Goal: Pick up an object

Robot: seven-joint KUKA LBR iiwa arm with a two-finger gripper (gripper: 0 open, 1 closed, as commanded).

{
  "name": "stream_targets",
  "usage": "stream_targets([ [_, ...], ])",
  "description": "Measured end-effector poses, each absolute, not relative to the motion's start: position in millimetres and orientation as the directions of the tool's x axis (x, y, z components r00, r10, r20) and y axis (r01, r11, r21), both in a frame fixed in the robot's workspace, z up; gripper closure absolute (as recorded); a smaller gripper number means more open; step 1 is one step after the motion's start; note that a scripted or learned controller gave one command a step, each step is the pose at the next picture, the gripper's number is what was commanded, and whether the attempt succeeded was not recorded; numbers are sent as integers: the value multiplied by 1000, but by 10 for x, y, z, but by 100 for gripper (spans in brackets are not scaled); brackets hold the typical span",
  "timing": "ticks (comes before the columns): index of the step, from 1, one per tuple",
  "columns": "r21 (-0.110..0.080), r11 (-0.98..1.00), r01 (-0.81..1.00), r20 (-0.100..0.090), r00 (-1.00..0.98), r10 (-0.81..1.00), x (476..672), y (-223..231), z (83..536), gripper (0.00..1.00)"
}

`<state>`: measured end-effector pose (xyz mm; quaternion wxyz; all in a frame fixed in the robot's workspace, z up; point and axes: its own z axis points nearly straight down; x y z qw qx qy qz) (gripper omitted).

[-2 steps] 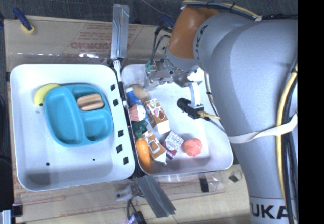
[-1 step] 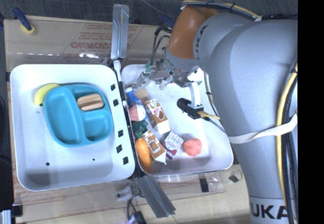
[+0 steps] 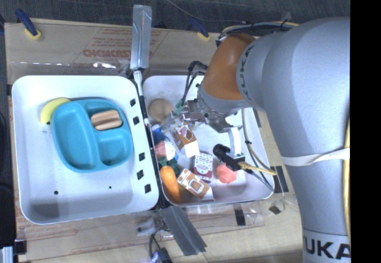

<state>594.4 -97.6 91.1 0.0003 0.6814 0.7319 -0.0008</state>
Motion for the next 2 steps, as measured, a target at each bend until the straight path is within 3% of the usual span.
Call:
stream_targets([
  [1,-3,76,997,0,-76,997,5950,-971,1014,100],
  [2,7,101,995,1,-101,995,5930,-389,1963,100],
])
